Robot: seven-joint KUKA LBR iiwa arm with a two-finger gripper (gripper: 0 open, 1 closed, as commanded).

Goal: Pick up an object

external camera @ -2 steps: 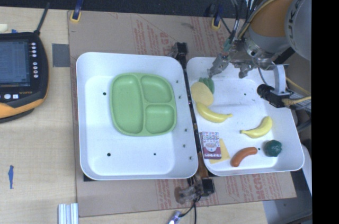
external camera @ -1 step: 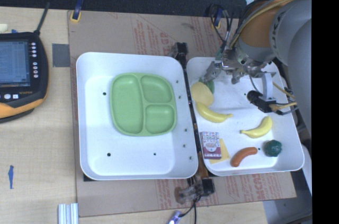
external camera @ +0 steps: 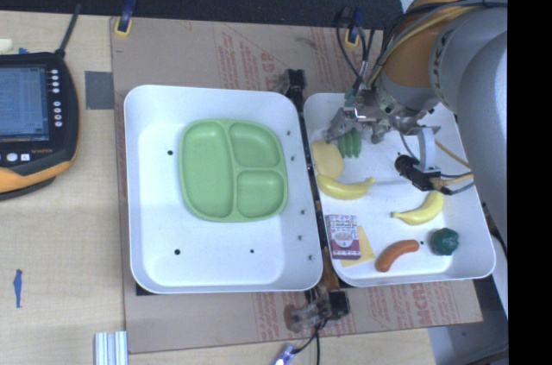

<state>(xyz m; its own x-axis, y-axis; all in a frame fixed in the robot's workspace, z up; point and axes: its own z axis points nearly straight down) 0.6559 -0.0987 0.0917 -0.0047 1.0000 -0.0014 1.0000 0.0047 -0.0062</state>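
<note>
1. The grey arm (external camera: 470, 70) with its orange band reaches in from the right, over the far part of the right bin (external camera: 461, 268).
2. Its jaws (external camera: 349, 135) point toward the bin's far left corner; whether they are spread or pressed together cannot be told, since the metal parts blur together there.
3. A small green object (external camera: 350, 144) sits right at the jaw tips, touching or nearly so; whether it is pinched cannot be judged.
4. Just beside it on the left lies a pale yellow piece (external camera: 326, 158), and near that a banana (external camera: 347, 187).
5. Farther from the jaws in the same bin: a second banana (external camera: 421, 209), a dark green round object (external camera: 445, 242), an orange sausage shape (external camera: 396, 254), and a small red-and-white carton (external camera: 343, 235) on a yellow wedge.
6. The left bin (external camera: 155, 260) holds a light green divided plate (external camera: 233, 169).
7. On the worktop at the far left lies a handheld control pendant (external camera: 30, 122).
</note>
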